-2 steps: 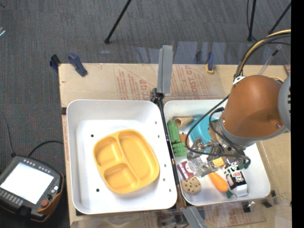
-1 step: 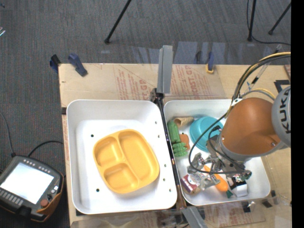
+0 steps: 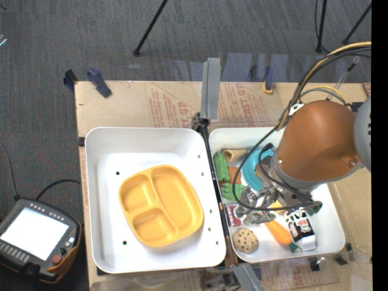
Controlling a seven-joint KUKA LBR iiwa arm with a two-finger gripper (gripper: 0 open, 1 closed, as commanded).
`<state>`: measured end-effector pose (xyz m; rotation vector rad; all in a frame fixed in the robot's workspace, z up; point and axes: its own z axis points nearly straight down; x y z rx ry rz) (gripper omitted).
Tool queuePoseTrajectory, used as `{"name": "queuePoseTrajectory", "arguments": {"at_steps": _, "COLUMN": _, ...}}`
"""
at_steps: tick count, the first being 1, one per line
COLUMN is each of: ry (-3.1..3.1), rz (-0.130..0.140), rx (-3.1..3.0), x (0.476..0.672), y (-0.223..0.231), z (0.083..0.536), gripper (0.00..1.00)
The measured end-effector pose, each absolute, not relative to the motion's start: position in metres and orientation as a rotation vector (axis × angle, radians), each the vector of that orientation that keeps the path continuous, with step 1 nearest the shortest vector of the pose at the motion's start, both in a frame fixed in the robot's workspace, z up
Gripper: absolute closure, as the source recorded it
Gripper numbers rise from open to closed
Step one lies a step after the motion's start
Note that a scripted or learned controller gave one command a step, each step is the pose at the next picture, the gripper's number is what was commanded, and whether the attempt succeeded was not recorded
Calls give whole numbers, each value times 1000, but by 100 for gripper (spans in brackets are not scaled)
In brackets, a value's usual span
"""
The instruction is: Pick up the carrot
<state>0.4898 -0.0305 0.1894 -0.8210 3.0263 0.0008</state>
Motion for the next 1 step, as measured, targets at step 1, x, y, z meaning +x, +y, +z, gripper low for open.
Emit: {"name": "queuePoseTrajectory", "arguments": {"at_steps": 1, "ry": 3032, "rz": 4, "rx": -822, "x": 488, "y": -31, "z": 187, "gripper": 0}}
